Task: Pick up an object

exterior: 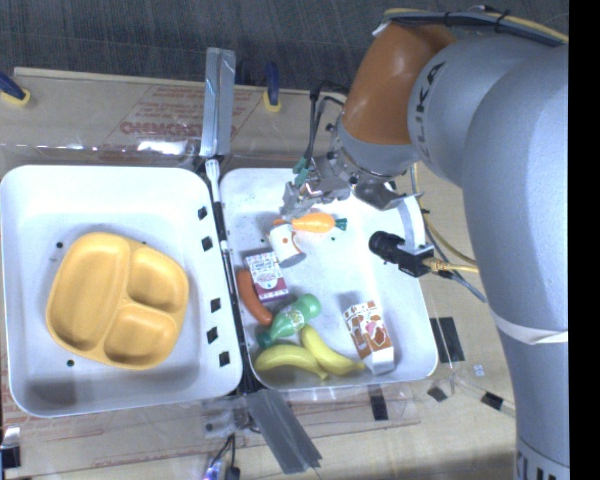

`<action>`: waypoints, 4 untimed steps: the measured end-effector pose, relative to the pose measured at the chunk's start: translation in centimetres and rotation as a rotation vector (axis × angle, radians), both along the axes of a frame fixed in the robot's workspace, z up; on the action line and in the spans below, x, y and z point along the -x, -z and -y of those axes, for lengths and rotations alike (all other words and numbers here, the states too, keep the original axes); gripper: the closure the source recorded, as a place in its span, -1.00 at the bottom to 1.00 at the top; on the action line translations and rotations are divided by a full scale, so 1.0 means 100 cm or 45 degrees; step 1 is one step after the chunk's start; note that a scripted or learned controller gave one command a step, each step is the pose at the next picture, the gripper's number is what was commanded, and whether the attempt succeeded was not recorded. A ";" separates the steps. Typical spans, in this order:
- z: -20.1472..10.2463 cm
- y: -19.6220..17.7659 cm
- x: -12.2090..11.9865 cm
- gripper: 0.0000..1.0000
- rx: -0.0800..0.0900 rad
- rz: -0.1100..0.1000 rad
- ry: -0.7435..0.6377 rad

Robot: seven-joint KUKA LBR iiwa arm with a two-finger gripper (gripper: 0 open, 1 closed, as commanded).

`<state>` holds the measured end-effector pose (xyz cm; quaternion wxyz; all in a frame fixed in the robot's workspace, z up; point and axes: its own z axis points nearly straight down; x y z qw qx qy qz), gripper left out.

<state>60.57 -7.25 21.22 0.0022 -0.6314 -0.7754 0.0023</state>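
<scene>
Two white bins side by side on table (100, 108). Left bin (20, 268) carrying a yellow divided tray (117, 296), three compartments, lying flat near bin centre.

Right bin (400, 298) crowded along its left and near sides. Toy carrot (313, 224), orange with green tip, lying sideways in far half of bin. Just beside it, small white-and-orange piece (284, 244), kind unclear. Below that, small carton with dark red label (266, 274), lying flat. Sausage (253, 297), reddish-brown, lying along left wall, touching carton's edge. Green bottle-shaped item (292, 319) tilted across sausage's lower end. Two bananas (310, 357) at near edge, overlapping, touching green item. White carton with orange-brown print (368, 336) lying near right wall, just beside bananas.

Arm (480, 118) reaching in from right, orange band above wrist. End effector (306, 194) low over far part of right bin, directly above carrot, close to or touching it. Opening of fingers: cannot tell, hidden in clutter of wrist hardware. Nothing visibly lifted. Black cylindrical fitting (400, 252) with cable jutting over right side of bin.
</scene>
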 end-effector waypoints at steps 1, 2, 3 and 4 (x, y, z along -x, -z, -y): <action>0.036 -0.093 0.007 1.00 -0.001 0.002 -0.116; 0.100 -0.053 0.047 1.00 -0.001 -0.002 0.124; 0.136 -0.078 0.008 1.00 0.001 0.002 0.339; 0.135 -0.084 0.007 1.00 0.003 -0.006 0.328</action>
